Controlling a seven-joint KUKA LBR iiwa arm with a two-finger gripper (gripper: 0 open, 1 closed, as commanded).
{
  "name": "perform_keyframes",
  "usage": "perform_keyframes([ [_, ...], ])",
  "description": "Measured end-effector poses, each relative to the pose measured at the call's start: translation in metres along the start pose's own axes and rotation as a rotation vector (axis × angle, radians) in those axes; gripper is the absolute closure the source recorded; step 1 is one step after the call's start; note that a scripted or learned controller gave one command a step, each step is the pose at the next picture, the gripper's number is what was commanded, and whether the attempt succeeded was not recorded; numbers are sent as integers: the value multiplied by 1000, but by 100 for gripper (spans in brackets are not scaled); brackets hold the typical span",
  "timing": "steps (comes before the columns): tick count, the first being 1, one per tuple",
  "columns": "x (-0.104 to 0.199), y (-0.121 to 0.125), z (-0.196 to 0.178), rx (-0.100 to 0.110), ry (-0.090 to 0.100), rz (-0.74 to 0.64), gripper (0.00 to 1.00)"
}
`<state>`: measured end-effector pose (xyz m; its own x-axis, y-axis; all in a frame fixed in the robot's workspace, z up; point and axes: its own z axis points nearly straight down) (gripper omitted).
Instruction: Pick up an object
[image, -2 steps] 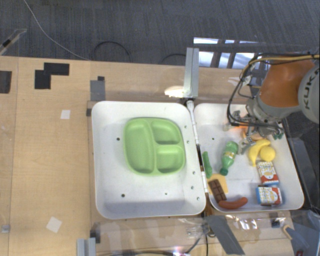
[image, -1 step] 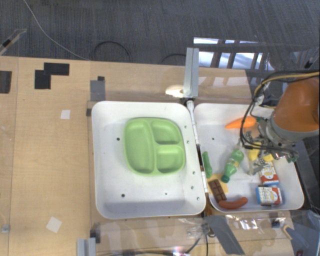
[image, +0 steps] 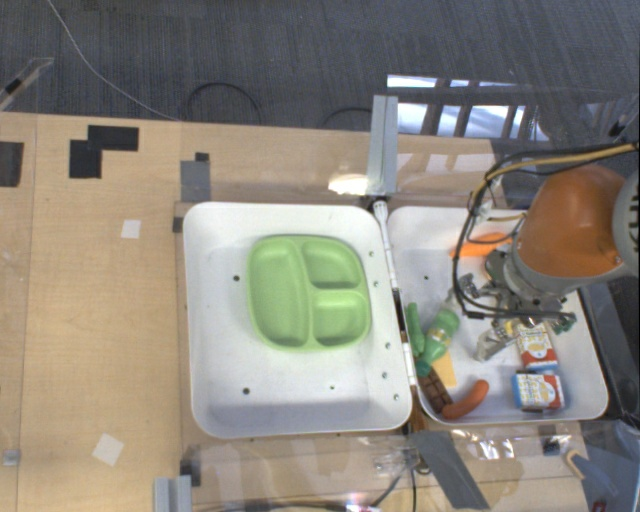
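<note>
A green sectioned plate (image: 307, 292) lies in the left bin (image: 215, 390). In the right bin (image: 425, 240), a green bottle (image: 438, 335) lies by the divider, a sausage (image: 466, 398) near the front rim, and two small cartons (image: 537, 368) to the right. The gripper (image: 510, 325) hangs low over the bin between bottle and cartons; whether it is open or grasps anything cannot be told.

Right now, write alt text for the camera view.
A grey arm with an orange band reaches into the right white bin, above small cartons, a green bottle and a sausage. The left white bin holds a green divided plate.
</note>
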<state>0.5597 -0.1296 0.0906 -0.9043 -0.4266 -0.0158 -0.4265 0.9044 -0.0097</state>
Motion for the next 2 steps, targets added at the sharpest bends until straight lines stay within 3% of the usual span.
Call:
perform_keyframes([
  [1, -98, -36, 3, -5, 5, 25, 0],
  [2, -101, -38, -11, 0, -7, 26, 100],
])
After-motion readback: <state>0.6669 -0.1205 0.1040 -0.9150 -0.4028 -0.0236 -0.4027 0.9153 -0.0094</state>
